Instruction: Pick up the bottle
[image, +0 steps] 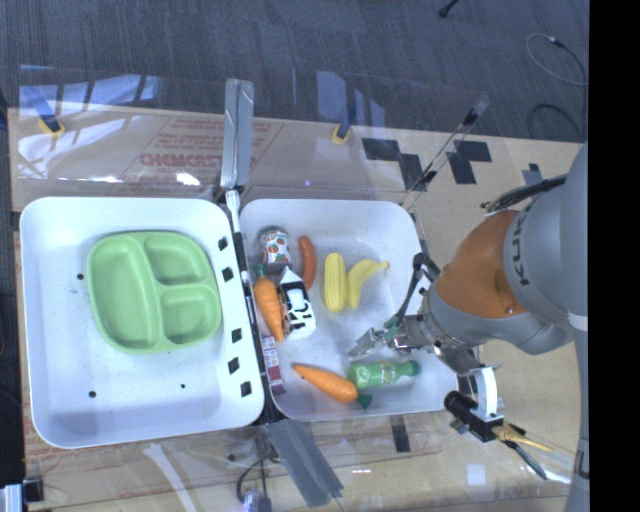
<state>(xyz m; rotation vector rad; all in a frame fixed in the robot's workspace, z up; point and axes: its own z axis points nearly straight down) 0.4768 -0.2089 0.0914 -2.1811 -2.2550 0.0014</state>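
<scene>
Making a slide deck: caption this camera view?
Claw poised just above the green bottle in the right bin, beside carrots and bananas.

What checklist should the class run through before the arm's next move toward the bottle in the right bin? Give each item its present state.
1. Bottle in view, lying on its side in the right bin: ok.
2. Gripper over the same bin, just above the bottle: ok.
3. Bottle between the gripper's fingers: not ok.
4. Room beside the bottle: not ok, a carrot lies against its left end.
5. Bottle clear of the bin's near wall: cannot tell.
6. Green tray sits in the left bin, out of the way: ok.
</scene>
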